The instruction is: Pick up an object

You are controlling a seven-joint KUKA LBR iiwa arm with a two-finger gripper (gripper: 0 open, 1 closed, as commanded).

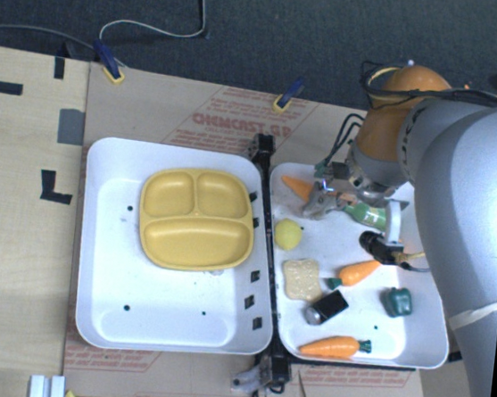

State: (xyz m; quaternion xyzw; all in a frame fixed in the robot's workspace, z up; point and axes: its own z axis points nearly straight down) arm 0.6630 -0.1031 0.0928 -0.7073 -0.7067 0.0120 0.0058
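Red "CHEMCAST GP" lettering is showing at twelve o'clock. The gripper is hovering by the right bin's far rim; its grasp is impossible to tell.

Bench under dark carpet – a workshop corner

A cardboard sheet covers the wooden benchtop; beyond it, dark blue-grey floor crossed by a thin cable.
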